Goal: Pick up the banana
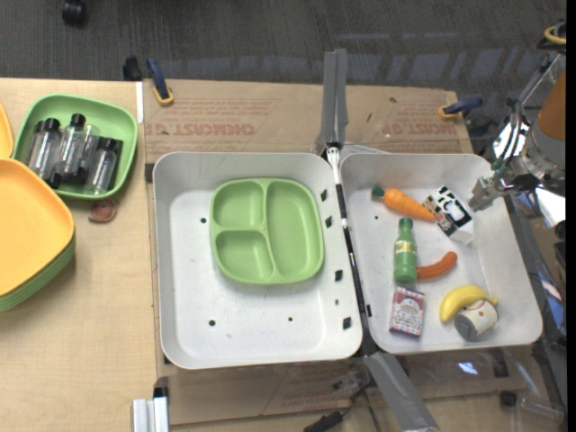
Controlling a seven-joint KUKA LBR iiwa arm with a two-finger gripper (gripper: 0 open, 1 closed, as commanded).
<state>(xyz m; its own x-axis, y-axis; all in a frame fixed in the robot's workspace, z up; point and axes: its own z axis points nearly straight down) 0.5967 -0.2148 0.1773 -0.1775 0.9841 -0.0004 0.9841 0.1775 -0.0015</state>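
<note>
**Operator:** Report the position of the banana.

**Technician:** The banana (pixel 458 301) lies in the right bin (pixel 522 268), near its front right corner. A small round can (pixel 475 320) touches it on the front side. An orange sausage-shaped toy (pixel 437 265) lies just behind it, and a pink card box (pixel 407 312) sits to its left, apart from it.

**Operator:** Report the gripper.

**Technician:** The gripper (pixel 486 192) is at the right bin's far right edge, beside a black-and-white packet (pixel 447 210). Nothing can be seen between its jaws. Whether they are apart or together cannot be told from this angle.

**Operator:** Which step is in hand?

**Technician:** By judgement, the approach. The banana is not yet reached; the gripper stands well apart from it, toward the bin's far side.

**Operator:** What does the next move call for?

**Technician:** Travel along the right wall toward the front corner, then a descent over the banana's exposed curve. The grip should be set on the end away from the can. The can may otherwise block one jaw or be nudged.
</note>
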